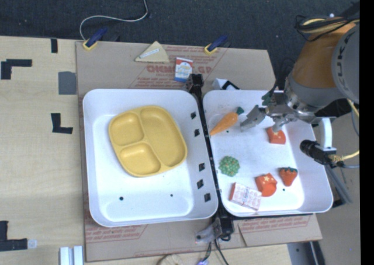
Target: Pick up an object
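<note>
— Where's the end effector (270, 117) right now?

— Over the right bin (310, 202), toward its two o'clock corner. From where I stand I cannot tell its state.

— And the things it could pick?

— A small red piece (276, 136) lies just at its six o'clock. The toy carrot (224, 122) lies at nine o'clock of it, the green broccoli (229, 166) lower, a strawberry (287, 175) and a red pepper (266, 184) near five o'clock of the bin.

— Any writing?

— A printed packet (245, 195) lies at six o'clock, its text too small to read. The cardboard (169, 68) shows red lettering I can't read. A yellow divided plate (147, 140) sits in the left bin (99, 199).
</note>
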`<state>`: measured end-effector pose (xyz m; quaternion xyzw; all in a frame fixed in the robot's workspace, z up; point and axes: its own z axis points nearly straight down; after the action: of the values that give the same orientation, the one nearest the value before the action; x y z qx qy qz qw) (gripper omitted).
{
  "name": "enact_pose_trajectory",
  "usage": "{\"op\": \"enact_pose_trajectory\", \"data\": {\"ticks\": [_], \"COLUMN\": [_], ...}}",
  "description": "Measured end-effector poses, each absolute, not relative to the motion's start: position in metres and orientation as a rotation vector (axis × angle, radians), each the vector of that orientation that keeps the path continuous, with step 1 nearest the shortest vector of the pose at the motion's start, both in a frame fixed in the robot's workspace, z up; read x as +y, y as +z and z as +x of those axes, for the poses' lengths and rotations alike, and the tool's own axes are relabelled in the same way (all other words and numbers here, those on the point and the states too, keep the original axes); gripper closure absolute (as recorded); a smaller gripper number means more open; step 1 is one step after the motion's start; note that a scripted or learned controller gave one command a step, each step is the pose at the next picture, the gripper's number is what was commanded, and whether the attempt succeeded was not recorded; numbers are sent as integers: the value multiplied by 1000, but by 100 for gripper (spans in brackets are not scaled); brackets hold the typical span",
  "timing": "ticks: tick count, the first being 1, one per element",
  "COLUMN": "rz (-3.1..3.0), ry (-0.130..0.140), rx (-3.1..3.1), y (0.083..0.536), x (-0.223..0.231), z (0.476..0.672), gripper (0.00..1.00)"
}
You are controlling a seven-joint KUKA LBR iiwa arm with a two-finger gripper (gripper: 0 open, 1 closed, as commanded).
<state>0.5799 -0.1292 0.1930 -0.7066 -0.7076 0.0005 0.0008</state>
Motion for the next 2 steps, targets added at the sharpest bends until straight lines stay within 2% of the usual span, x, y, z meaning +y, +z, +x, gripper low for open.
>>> {"op": "enact_pose_trajectory", "data": {"ticks": [1, 2], "rz": [-2222, -2222], "ry": [-4, 0], "rx": [-2227, -2226], "y": [86, 96], "x": [-101, -102], "z": [627, 626], "gripper": [0, 100]}}
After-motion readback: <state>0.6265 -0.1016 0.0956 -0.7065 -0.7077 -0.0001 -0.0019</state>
